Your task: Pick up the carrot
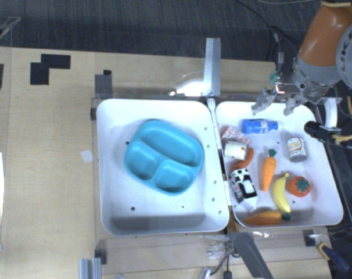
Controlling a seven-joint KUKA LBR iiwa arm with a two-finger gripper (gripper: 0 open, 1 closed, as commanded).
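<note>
nearest you, along the right bin's front wall, lies an orange sausage-shaped toy, well below the hand. your hand hangs over that bin's far edge with its two fingers spread wide and nothing between them, likely because it is staged high before a descent. the carrot lies below the hand toward you, green tip pointing back at the hand, in the bin's middle. it is crowded: a banana sits just beside its thick end, a tomato to one side, a black-and-white toy to the other. the blue bottle lies between hand and carrot, so your drop probably needs to clear it.
</note>
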